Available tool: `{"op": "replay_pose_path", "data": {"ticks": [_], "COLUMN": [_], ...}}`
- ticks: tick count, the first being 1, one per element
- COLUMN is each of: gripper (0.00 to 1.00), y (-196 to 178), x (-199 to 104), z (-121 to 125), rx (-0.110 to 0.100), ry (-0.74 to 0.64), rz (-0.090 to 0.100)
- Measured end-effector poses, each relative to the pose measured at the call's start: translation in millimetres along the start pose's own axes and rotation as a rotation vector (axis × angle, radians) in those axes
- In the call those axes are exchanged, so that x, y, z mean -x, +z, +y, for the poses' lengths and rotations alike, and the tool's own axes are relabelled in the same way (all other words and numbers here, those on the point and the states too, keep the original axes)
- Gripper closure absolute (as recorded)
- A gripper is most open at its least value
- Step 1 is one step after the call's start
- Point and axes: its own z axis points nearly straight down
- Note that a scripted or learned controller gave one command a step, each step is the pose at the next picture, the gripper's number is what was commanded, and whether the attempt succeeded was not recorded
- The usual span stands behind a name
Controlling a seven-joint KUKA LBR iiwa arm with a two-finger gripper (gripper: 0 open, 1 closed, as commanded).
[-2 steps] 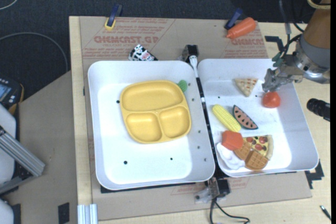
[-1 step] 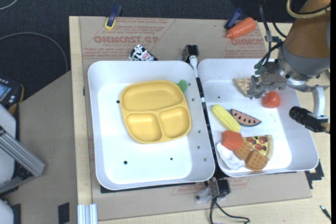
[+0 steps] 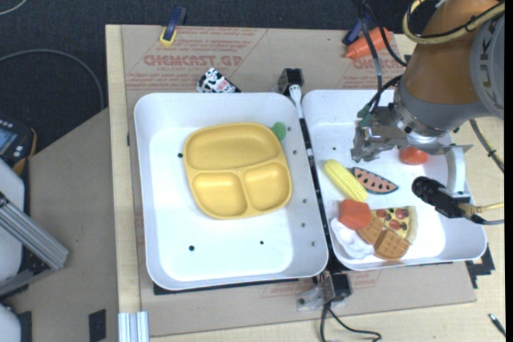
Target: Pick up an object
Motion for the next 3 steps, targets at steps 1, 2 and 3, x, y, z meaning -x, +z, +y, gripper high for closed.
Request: {"op": "replay_pose_path", "data": {"ticks": [1,2,3], "gripper": [1.0,1.0,1.0], "y": [-15.3,-3.0,-2.5], "x": [-19.6,-16.4,-24.5], "z": [8.2,-7.5,-2.3], "rx": [0.007,-0.001,0.004], "ry": [0.002,0.007,0.004], "rz": [-0.003,-0.003,-0.004]}}
